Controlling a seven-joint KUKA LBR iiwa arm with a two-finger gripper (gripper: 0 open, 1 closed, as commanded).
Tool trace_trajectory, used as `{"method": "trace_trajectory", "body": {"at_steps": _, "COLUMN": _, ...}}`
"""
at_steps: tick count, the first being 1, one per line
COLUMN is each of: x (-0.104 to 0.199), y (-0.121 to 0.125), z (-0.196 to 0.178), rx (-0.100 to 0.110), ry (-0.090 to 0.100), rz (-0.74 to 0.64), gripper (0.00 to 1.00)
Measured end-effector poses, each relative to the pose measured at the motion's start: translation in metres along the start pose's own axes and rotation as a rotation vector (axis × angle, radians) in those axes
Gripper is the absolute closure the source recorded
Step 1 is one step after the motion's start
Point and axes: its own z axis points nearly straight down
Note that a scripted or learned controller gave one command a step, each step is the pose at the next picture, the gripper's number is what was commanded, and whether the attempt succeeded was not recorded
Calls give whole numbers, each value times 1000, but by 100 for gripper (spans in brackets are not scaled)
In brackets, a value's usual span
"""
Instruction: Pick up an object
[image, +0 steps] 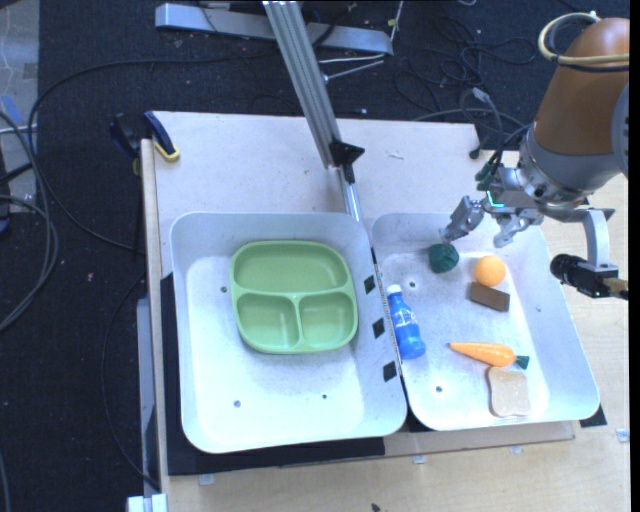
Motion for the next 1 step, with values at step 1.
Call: {"method": "trace_trajectory", "body": {"at_steps": 1, "x": 0, "y": 0, "z": -1, "rx": -1, "ry": 0, "rz": 0, "gripper": 0}}
